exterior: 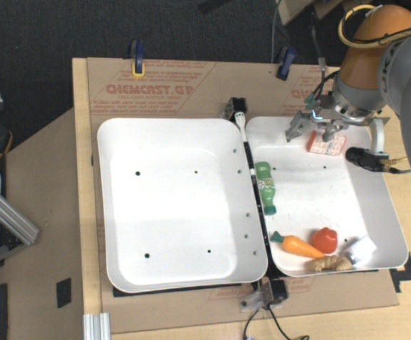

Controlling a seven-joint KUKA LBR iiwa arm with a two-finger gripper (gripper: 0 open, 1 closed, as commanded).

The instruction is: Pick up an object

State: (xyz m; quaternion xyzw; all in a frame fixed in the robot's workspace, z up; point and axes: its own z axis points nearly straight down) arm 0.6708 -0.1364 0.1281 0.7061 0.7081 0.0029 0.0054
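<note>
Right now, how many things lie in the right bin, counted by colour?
Green: 1, the bottle
Orange: 1, the carrot
Red: 1, the tomato
Brown: 1, the root
White: 1, the packet
Pink and white: 1, the box
Total: 6

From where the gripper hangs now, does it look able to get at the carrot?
Probably yes: the carrot lies uncovered in the right bin, though the tomato crowds one side. The gripper hangs at the far end.

Single fixed camera, mounted above the desk [191, 76], looks down at a slant; both white bins [120, 211] fall within frame.
</note>
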